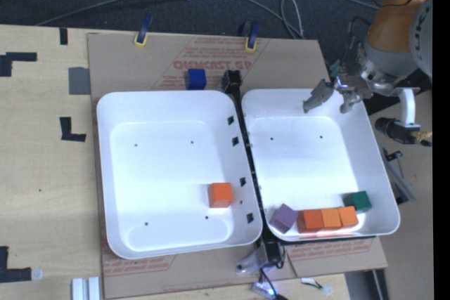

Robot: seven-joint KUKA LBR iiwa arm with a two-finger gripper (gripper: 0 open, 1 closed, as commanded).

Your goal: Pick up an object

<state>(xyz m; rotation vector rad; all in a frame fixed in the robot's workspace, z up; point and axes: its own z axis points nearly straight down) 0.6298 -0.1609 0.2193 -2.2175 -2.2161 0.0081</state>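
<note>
From where I stood, the job had barely begun. The pincer (329, 101) hung over the far rim of the right bin (380, 172), its two fingers spread apart with nothing between them. No object had been lifted; every candidate sat where it lay.

Taking the right bin as the landmark, most of the pieces were crowded along its near wall: a purple block (284, 217) at the near left corner, two orange blocks (328, 219) side by side just beside it, and a green block (358, 201) at the end of that row, toward the near right corner. All of them lay well apart from the pincer, at the opposite end of the bin. One more orange cube (221, 194) rested in the left bin (112, 172), near the wall it shares with the right bin. A blue block (196, 78) sat outside both, on the cardboard beyond the left bin.

As I judged it, everything remained to be done: choosing a piece, travelling to it, descending, closing and lifting.
</note>
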